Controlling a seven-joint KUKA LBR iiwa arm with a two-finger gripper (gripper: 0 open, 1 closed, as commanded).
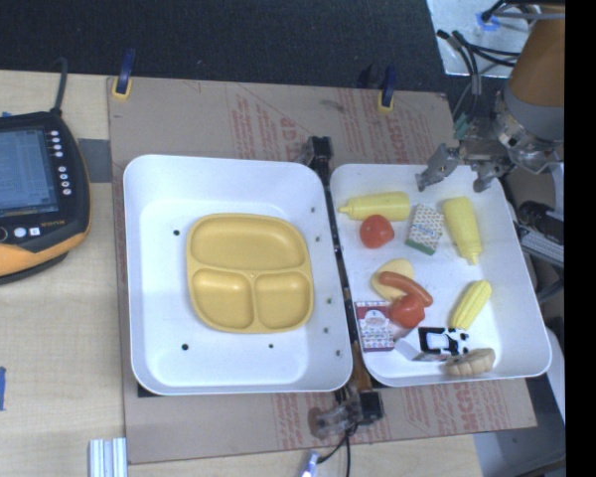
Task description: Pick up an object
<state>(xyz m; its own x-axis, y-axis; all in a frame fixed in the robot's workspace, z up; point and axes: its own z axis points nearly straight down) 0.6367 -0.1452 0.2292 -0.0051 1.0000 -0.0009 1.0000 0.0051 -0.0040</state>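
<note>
Gripper (461, 170) hovers released over the right bin's (536, 311) far rim, fingers spread around nothing. Left to right: a teach pendant (25, 192) on the wooden bench (50, 366), a yellow divided tray (250, 271) in the left bin (154, 316) — then a mustard bottle (375, 206) lying lengthwise left-right, cap leftward, near the gripper. Printed cardboard (278, 112) underlies both bins; lettering unreadable.

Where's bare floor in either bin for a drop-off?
Left bin: a bare white band rings the yellow tray, widest along its left and front walls. Right bin is crowded; one small patch lies between the tomato, hot dog and corn.
</note>
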